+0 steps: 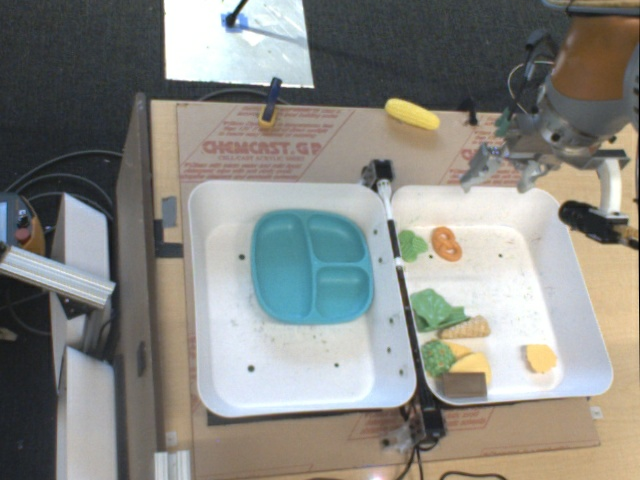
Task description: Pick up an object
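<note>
One fixed camera — above, slanting down on both bins.

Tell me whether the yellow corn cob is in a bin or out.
Out: the yellow corn cob lies on the cardboard behind the right bin.

red print on the cardboard sheet, seemingly "chemcast gp", smaller lines unreadable

claw open, above right bin's far rim | pretzel inside (orange)
</note>
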